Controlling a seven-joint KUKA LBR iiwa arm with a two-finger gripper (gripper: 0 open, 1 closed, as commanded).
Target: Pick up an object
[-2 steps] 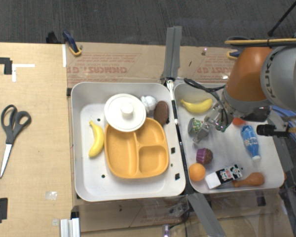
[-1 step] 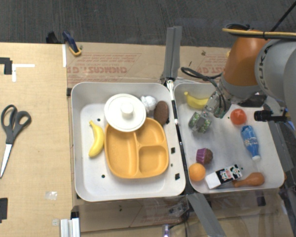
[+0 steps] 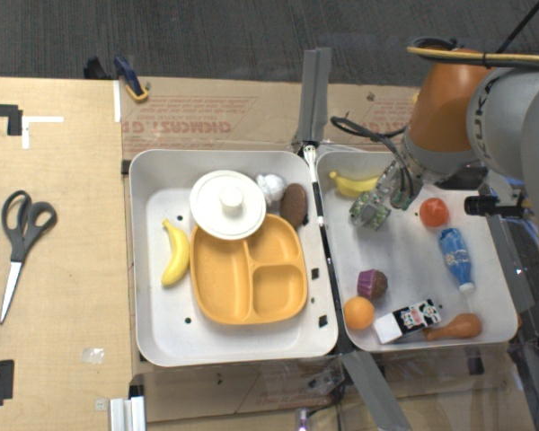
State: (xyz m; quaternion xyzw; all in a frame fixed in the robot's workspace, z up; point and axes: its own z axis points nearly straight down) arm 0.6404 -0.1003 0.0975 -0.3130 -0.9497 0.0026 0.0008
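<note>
So the end effector (image 3: 374,210) is down in the right bin (image 3: 494,330), around 11 o'clock of that bin, right next to a small banana (image 3: 352,184). There's a greenish, clear-looking thing at its tip, but I honestly can't tell if that's an object or part of the tool, or how far open it is.

If the banana is the target: looks light, probably smooth plastic, curved, so I'd pinch it across the middle of the curve, not the tapered ends where it'd squirt out.

Rest of the right bin: red ball (image 3: 434,211) at 1 o'clock, blue bottle (image 3: 455,258) at 3, purple cup (image 3: 371,284) and orange ball (image 3: 358,313) around 7, a black-and-white box (image 3: 411,319) and an orange carrot-ish piece (image 3: 453,328) near 5.

Left bin (image 3: 148,268): yellow divided tray (image 3: 250,281), white lid (image 3: 227,204) overlapping its top, another banana (image 3: 174,252) at 9, a brown lump (image 3: 294,204) and something shiny at 1.
</note>
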